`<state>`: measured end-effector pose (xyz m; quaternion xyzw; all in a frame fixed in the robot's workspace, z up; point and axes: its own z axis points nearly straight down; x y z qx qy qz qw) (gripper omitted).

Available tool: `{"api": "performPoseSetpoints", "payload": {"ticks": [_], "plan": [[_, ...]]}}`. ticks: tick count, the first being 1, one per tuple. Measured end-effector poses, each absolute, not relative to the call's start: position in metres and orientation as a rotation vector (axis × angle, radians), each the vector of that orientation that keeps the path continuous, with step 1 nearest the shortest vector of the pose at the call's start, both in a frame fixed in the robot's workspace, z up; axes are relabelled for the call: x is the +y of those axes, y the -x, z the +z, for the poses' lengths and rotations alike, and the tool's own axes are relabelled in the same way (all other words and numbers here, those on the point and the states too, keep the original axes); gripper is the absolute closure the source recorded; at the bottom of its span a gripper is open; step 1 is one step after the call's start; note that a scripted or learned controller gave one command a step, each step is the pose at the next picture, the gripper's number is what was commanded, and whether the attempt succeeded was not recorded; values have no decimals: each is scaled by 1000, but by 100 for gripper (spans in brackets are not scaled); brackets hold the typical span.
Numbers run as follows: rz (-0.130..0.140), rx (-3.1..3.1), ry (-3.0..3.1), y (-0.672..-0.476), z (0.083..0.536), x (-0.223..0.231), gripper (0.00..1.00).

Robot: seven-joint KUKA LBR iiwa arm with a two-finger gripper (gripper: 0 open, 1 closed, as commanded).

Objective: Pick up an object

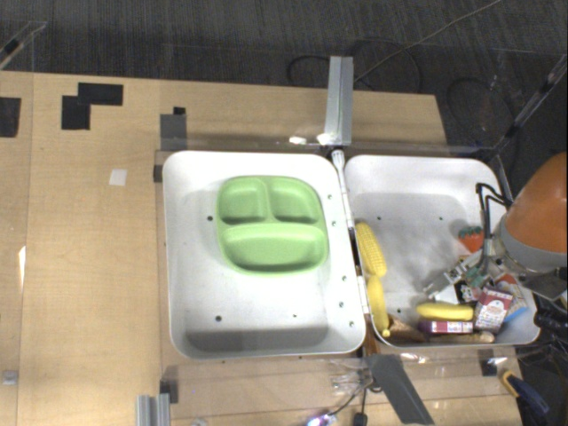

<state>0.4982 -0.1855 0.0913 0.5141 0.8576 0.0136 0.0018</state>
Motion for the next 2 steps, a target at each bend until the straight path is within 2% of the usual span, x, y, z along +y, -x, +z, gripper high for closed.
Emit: {"api": "performPoseSetpoints", "payload": {"ticks": [1,2], "plan": [[12,2272,-2158,-504,93,-145,0],[5,2354,-2075,-546,111,-153,0]]}}
